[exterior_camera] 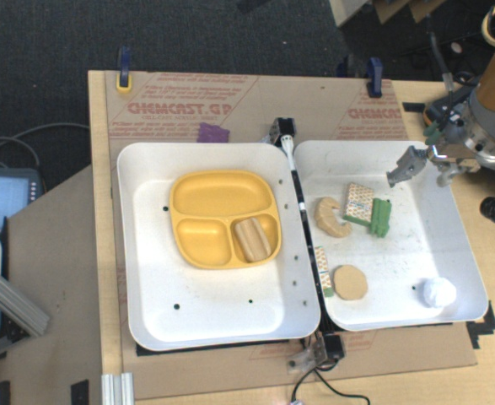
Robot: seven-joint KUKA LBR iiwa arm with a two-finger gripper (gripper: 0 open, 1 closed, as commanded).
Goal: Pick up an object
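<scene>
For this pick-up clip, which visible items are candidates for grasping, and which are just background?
Candidates: green block, patterned packet, two tan round pieces, white ball, tan roll; end effector above the right bin.

Background: yellow divided tray, purple scrap, blue clamps.

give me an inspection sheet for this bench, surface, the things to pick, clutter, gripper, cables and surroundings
Surface: brown board with red lettering, bearing a left bin and a right bin.
Job's things: right bin holds a green block, a patterned packet, two tan round pieces and a white ball.
Clutter: yellow divided tray in the left bin, a tan roll in its lower right compartment; purple scrap on the board.
Grippers: gripper over the right bin's upper right, holding nothing.
Cables: black cable at the front edge.
Surroundings: dark carpet; two clamps.
</scene>
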